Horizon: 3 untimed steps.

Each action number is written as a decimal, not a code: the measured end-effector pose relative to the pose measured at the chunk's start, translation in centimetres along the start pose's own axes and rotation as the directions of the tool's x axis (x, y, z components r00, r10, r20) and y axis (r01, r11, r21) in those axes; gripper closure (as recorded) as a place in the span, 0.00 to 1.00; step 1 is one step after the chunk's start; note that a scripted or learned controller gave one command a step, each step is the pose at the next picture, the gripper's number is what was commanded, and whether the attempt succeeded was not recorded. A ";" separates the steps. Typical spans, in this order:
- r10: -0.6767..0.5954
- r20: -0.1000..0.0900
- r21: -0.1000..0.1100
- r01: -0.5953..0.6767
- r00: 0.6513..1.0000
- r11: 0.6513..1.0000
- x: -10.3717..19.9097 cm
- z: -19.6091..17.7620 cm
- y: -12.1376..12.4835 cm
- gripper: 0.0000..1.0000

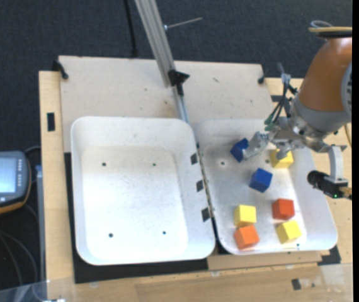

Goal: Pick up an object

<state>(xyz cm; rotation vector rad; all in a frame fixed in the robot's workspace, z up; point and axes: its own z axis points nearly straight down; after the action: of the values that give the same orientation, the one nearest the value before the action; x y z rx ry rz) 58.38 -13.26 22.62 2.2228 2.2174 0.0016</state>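
Over right bin [318, 231], tool [269, 142] sits between blue cube [239, 150] at 9 o'clock and yellow cube [281, 158] at 4 o'clock; finger state unclear.

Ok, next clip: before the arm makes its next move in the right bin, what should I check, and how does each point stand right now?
1. Blocks present to pick: ok. The right bin holds several.
2. Hand over the blocks: ok. The hand hangs at the bin's upper part, between a blue block and a yellow block.
3. Something held between the fingers: cannot tell; the wrist covers them.
4. Blue block clear of the hand: cannot tell; it sits right against the hand's left side.
5. Other targets free: ok. A second blue block, a red block and an orange block lie apart and uncovered.
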 end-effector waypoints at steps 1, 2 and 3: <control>-0.007 0.000 -0.004 0.007 1.000 1.000 1.6 -5.1 -1.9 0.00; -0.006 0.002 -0.010 0.006 1.000 1.000 1.4 -18.9 -4.4 0.00; -0.002 0.002 -0.003 0.002 1.000 1.000 -0.3 -20.0 -3.3 0.00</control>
<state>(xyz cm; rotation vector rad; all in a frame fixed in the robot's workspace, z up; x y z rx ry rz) 55.06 -13.57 42.62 2.2186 2.2168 0.0018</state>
